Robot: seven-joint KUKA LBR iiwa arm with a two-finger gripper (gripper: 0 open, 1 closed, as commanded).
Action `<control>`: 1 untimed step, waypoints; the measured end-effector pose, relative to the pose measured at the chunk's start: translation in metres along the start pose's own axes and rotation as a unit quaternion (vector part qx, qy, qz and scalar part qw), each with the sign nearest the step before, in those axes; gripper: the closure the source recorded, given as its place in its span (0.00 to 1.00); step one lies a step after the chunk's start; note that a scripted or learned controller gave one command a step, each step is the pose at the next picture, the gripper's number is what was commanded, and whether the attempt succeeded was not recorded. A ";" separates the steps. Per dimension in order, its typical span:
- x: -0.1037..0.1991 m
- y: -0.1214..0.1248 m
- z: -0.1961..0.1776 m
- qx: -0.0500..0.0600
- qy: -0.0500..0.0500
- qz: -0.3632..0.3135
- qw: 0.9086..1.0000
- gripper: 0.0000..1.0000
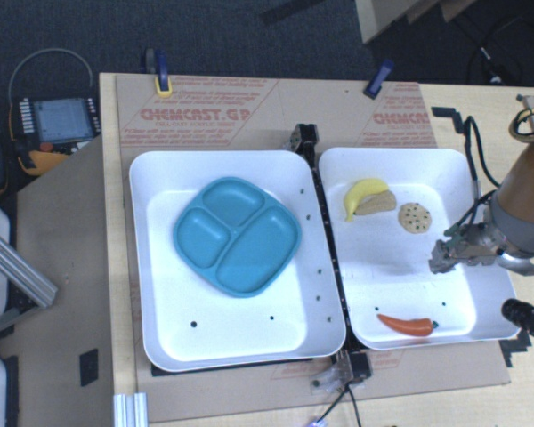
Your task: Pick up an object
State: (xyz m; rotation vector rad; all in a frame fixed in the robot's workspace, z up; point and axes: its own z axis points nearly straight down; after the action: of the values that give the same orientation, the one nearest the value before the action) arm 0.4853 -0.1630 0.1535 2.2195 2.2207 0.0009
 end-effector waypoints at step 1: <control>-0.001 -0.005 -0.044 -0.002 -0.001 0.000 1.000 1.00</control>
State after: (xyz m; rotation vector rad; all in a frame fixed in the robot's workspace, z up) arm 0.4801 -0.1644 0.1977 2.2171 2.2183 0.0025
